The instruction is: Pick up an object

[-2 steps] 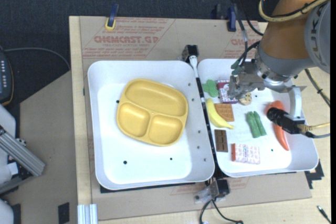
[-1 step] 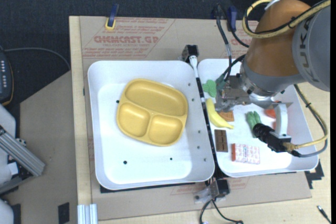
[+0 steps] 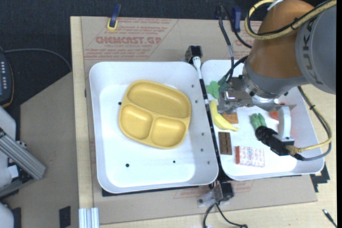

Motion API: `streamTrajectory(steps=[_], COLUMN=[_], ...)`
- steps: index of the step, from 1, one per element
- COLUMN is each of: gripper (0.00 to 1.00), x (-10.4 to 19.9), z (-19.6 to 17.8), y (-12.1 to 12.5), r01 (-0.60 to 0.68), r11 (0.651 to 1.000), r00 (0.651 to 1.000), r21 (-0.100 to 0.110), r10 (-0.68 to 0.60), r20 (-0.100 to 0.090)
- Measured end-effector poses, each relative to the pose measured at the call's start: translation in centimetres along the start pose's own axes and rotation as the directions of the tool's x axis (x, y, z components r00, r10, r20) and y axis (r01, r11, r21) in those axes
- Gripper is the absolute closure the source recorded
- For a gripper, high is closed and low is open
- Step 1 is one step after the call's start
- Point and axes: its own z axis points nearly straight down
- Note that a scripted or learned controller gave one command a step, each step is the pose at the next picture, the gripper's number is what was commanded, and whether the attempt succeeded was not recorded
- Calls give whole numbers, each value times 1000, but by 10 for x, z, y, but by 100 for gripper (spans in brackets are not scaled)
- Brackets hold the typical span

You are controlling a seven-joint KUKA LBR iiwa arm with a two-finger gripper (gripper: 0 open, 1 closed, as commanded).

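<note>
- Yellow three-compartment plate (image 3: 155, 114): lies flat in the left bin (image 3: 107, 131), toward its upper half, apart from the walls.
- Right bin (image 3: 272, 165): holds all the small loose objects, any of which may serve as the object to pick.
- Arm (image 3: 278, 45): grey with an orange band, reaching in from the right and standing over the upper left part of the right bin.
- Jaws: low over the right bin, near its left wall. The wrist hides them, so wide or narrow cannot be told, and no object is seen between them.
- Banana (image 3: 222, 120): yellow, just below the wrist, lying along the left wall of the right bin.
- Green object (image 3: 215, 88): just left of the wrist, above the banana.
- Second green object (image 3: 257, 120): right of the banana.
- Brown block (image 3: 225, 142): below the banana.
- Red-and-white packet (image 3: 250, 156): just beside the brown block, to its right.
- Counter (image 3: 133, 37): tan sheet with red print, carrying both bins.
</note>
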Motion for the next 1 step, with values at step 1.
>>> streamTrajectory(steps=[1], gripper=[100], x=[12], z=[0], y=[13], r01=[1], r11=[1000], r00=[1000], r21=[-5], r10=[-1], r20=[1])
